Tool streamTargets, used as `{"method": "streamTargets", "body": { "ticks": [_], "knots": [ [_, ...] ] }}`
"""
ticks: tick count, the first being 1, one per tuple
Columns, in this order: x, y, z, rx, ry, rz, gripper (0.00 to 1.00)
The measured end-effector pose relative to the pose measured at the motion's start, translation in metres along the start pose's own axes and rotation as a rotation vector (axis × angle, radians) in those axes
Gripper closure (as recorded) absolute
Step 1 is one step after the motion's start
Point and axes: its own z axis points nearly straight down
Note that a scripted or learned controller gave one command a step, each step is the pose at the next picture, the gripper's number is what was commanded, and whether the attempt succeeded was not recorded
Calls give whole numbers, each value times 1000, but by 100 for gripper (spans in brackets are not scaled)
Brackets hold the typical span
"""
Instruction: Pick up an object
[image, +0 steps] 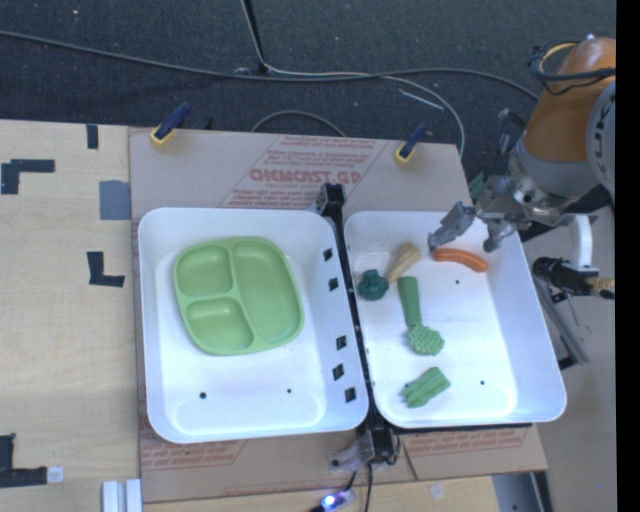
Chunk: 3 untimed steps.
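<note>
The gripper (468, 232) hangs over the far corner of the right bin (530, 340), and its fingers (447, 228) stand open with nothing between them. So I judge the step is the approach: nothing is picked yet. The nearest thing is the orange sausage-shaped piece (460, 259), lying just below the fingers near the far wall. To take it, the gripper should go down and close across its narrow side. Other candidates lie in the same bin: a tan cone (402, 262), a dark green lump (373, 286), a green brush-like toy (416, 318) and a green ridged piece (426, 386). The left bin (160, 330) holds a green divided plate (238, 294). Both bins sit on cardboard (300, 170) on a wooden table (60, 340); cables (300, 72) cross the dark floor behind
</note>
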Motion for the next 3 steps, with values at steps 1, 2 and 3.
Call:
{"method": "streamTargets", "body": {
  "ticks": [1, 2, 3],
  "knots": [
    [1, 2, -9, -14, -2, -4, 0],
    [-9, 4, 41, -11, -3, -3, 0],
    [-16, 3, 89, -10, -3, -3, 0]
  ]
}}
